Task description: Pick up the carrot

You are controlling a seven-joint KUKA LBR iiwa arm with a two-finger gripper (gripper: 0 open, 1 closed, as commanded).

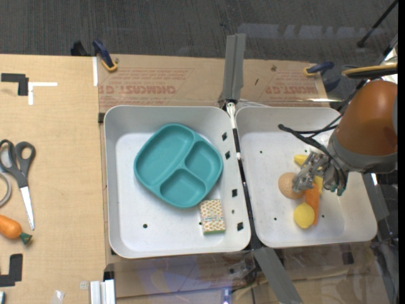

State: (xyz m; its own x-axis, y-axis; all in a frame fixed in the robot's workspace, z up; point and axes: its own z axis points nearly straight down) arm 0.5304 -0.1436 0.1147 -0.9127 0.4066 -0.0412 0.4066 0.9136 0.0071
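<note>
Carrot [312, 197]: short orange piece, smooth, lying in the right bin [266, 227] near its right-front part, slanted with the lower end toward the front. Upper end is covered by the tool [314, 173], so only the lower stretch shows. Colour is bright orange, darker than the yellow things around it.

Just in front of it and touching or nearly touching: a yellow lemon-like fruit [304, 216], rounded. Just to its left: a tan, egg-shaped thing [289, 185], partly under the tool's fingers. A small yellow bit [300, 161] shows behind the tool, shape unclear.

Tool hangs low over this cluster, grey metal fingers pointing down at the carrot's upper end and the tan thing. Can't tell whether the fingers are spread or closed, or whether anything sits between them; too cluttered. Arm [370, 125] comes in from the right, big orange band above the wrist, black cables looping off it.

Left bin [120, 233]: teal three-compartment plate [178, 164] in the middle, tilted diagonally; small patterned packet [212, 216] just in front of it, apart from it.

On the wooden surface [57, 189] far left: scissors [19, 176] with grey handles, and a second carrot-like orange toy [11, 228] with a green stub at the edge.
</note>
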